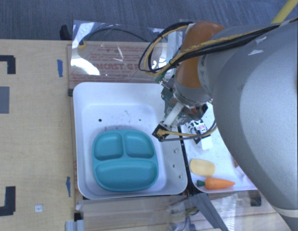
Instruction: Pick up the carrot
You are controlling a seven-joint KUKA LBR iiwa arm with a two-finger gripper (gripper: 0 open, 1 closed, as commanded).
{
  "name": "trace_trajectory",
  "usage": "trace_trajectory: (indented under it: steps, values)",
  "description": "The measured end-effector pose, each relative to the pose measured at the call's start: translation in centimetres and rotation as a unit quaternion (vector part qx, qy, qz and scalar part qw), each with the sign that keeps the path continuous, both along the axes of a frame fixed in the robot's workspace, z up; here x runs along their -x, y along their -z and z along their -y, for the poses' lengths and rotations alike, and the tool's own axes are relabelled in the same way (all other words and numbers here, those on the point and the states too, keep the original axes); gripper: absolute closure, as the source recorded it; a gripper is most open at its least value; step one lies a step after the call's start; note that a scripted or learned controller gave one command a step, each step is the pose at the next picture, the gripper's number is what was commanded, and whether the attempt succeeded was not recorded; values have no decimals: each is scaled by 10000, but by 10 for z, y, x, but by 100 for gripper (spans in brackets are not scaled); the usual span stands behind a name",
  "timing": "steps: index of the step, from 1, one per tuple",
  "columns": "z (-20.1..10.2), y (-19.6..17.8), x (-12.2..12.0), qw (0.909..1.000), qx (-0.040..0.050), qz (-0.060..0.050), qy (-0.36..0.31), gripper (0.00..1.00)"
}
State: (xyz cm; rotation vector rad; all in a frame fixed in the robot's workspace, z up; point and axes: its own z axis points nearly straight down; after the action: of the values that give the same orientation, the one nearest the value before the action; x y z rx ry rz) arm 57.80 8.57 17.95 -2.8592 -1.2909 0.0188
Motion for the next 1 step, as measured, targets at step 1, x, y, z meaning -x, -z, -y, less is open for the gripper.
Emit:
trace_trajectory:
  steps: [1]
  values:
    - [-22, -54, 9, 9687, 32, 39, 2481, 100]
